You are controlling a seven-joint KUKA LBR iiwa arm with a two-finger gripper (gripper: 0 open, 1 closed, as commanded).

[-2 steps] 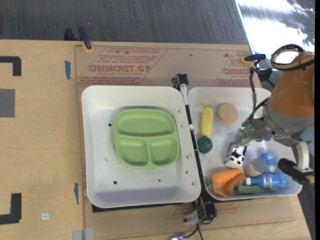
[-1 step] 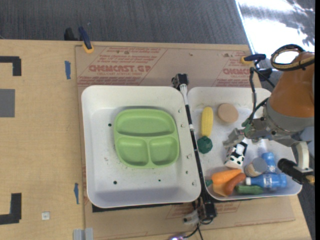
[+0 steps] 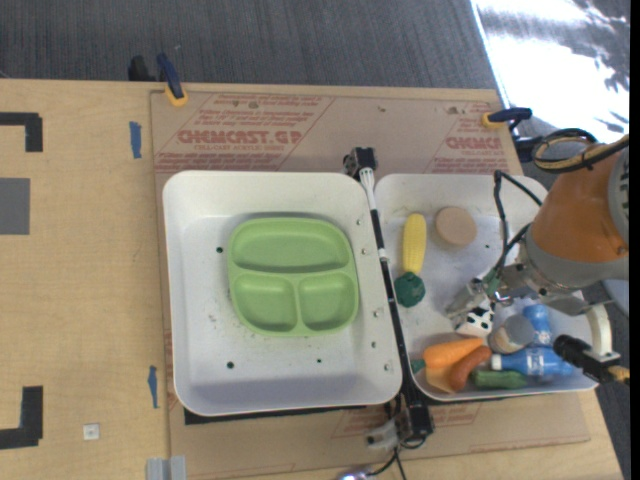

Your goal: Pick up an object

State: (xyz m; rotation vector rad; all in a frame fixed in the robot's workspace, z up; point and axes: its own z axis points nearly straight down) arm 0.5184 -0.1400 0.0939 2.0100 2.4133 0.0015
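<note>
Reaching from the right, the arm (image 3: 580, 218) lowers its end effector (image 3: 487, 293) into the right bin (image 3: 470, 183); grip state unclear.

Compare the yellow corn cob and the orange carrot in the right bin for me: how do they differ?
The corn cob is yellow and lies lengthwise up the bin near the divider; the carrot is orange and lies crosswise at the near edge. The corn cob lies mostly apart, its lower end by a green ball; the carrot is crowded against a green piece and other toys. Both are long toy vegetables lying flat in the right bin.
</note>
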